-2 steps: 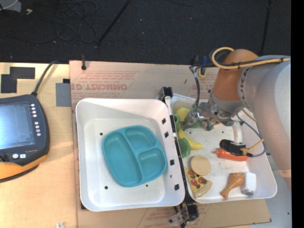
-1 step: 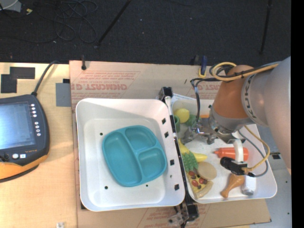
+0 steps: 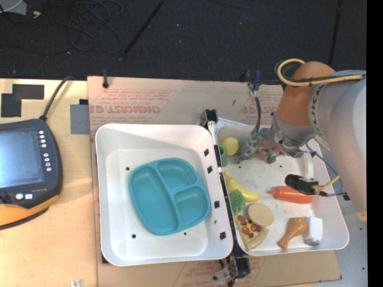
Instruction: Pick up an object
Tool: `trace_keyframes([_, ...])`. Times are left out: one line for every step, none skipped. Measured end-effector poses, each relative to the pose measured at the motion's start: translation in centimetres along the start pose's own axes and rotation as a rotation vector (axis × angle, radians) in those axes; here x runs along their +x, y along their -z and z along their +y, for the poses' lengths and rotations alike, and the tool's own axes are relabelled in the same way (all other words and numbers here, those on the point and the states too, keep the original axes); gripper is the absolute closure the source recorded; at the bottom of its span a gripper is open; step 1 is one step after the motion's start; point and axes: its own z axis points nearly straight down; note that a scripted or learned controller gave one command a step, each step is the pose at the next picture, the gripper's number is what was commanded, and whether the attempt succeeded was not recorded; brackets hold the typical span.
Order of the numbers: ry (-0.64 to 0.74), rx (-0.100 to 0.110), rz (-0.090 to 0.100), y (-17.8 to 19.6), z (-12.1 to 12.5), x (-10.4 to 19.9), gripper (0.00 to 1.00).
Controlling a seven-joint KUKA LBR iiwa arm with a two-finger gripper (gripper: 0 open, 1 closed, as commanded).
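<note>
My gripper [image 3: 256,150] reaches down into the far part of the right bin [image 3: 335,241], just right of a yellow lemon-like toy [image 3: 230,145]. Nothing visibly hangs from it. Toy food lies nearer the front of this bin: a banana [image 3: 244,191], a green vegetable [image 3: 237,202], a tan round cookie [image 3: 261,214], a pizza slice [image 3: 251,231], an orange carrot [image 3: 293,195], a brown drumstick [image 3: 291,232] and a small white piece [image 3: 314,229].
The left bin [image 3: 114,220] holds a teal divided plate [image 3: 170,195]. A raised divider [image 3: 216,178] separates the two bins. A pendant with a screen [image 3: 24,166] lies on the bench at far left. The arm's grey body [image 3: 344,130] overhangs the right bin's far right side.
</note>
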Motion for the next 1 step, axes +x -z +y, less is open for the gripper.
trace_keyframes([-0.001, 0.007, 0.003, -0.01, -0.26, -5.16, 0.00])
